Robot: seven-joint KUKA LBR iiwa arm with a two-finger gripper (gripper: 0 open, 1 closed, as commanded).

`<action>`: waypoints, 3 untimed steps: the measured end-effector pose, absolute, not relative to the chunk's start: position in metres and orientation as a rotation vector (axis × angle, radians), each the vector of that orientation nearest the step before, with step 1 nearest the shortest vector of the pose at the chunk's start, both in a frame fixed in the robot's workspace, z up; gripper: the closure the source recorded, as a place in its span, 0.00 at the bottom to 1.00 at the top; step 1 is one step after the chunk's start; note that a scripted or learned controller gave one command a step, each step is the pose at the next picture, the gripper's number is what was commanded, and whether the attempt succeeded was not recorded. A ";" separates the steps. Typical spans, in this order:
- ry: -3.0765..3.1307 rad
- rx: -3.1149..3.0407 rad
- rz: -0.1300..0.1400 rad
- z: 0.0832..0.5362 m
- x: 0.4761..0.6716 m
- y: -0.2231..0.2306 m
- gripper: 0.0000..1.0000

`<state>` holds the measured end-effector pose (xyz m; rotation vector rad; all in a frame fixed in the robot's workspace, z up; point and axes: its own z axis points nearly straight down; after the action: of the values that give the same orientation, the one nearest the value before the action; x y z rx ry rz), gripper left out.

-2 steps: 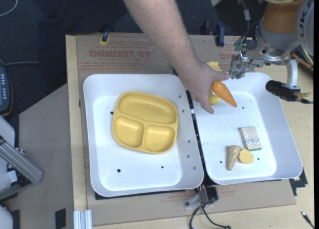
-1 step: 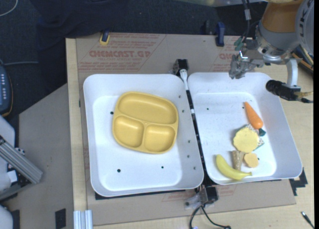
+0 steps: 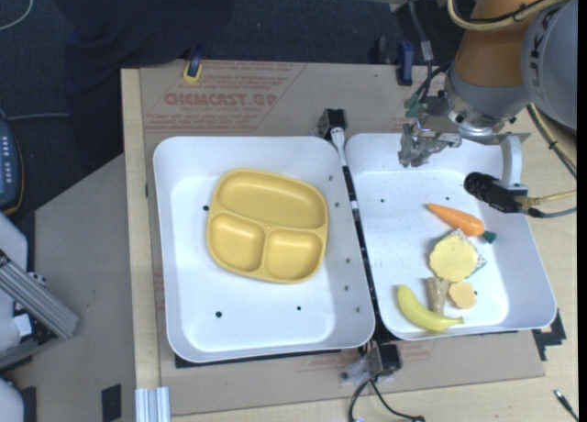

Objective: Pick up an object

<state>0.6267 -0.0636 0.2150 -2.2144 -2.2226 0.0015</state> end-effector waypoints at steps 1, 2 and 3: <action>-2.222 -2.214 0.002 0.209 0.598 -0.026 1.00; -2.224 -2.213 0.000 0.225 0.568 0.016 1.00; -2.223 -2.213 0.002 0.232 0.530 0.050 1.00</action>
<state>0.5295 0.0504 0.2320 -2.2132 -2.2226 0.0022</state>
